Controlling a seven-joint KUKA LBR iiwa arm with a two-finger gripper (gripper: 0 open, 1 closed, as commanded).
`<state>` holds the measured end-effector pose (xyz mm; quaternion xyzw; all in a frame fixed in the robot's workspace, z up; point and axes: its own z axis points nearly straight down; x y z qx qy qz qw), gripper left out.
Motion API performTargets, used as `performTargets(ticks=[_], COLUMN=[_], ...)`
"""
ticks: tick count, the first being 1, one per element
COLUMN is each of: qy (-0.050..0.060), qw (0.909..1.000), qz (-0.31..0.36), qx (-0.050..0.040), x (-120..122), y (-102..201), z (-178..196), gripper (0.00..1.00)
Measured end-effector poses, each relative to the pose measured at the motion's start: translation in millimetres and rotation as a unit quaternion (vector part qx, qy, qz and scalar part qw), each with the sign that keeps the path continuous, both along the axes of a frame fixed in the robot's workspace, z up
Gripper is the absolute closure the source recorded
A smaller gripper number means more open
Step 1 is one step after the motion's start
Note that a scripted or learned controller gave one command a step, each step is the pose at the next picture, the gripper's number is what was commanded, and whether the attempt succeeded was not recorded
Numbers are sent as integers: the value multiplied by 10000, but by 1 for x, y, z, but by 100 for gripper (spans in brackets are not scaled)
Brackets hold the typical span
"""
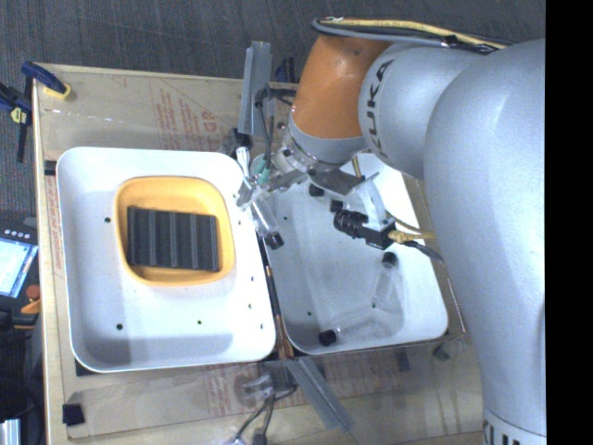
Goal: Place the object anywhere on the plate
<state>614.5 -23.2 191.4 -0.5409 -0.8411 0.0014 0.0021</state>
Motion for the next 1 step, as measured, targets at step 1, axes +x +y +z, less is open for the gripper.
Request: performTargets(ticks=[1], qy=[-2], qw=[10000], qz=[-2], qx=[-1], x=[0], y=[0], z=[0], gripper=[0])
